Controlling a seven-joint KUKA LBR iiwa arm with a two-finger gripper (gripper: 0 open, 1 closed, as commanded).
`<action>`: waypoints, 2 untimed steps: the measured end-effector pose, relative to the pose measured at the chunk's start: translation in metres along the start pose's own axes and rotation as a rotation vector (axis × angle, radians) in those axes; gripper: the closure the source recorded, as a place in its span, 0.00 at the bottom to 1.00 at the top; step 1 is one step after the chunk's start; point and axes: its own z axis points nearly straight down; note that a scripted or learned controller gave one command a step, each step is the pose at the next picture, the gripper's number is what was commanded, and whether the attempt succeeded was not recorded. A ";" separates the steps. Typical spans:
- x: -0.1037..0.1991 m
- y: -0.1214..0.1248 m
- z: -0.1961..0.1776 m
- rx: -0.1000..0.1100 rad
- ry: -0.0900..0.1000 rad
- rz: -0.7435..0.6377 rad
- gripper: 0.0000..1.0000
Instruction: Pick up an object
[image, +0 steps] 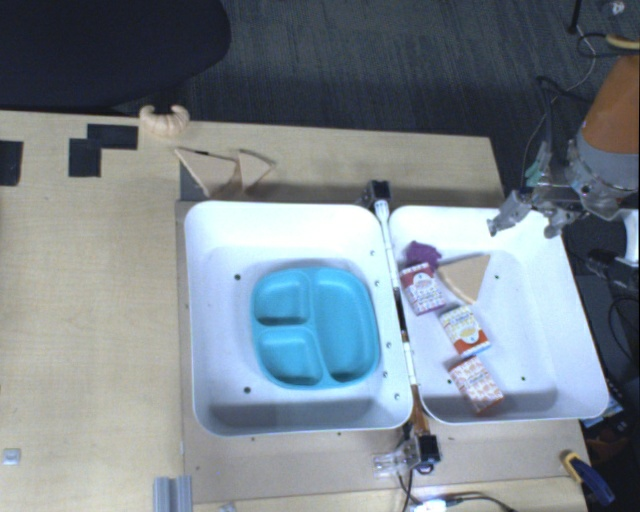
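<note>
lying in right bin (560, 330): three packets (427, 292)

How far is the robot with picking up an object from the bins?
Nothing looks done yet: the three small packets lie in the right bin beside a tan wedge and a purple item, and the blue tray sits in the left bin. The gripper is over the right bin's far edge, apart from every object. The reach, the grasp and the lift are left.

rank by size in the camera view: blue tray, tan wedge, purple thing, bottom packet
1. blue tray, by far the largest
2. tan wedge
3. bottom packet
4. purple thing, partly hidden behind a packet, so unsure
</note>
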 end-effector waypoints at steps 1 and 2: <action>-0.040 0.006 0.130 -0.007 -0.002 -0.001 0.00; 0.004 -0.084 0.135 -0.019 -0.012 0.008 0.00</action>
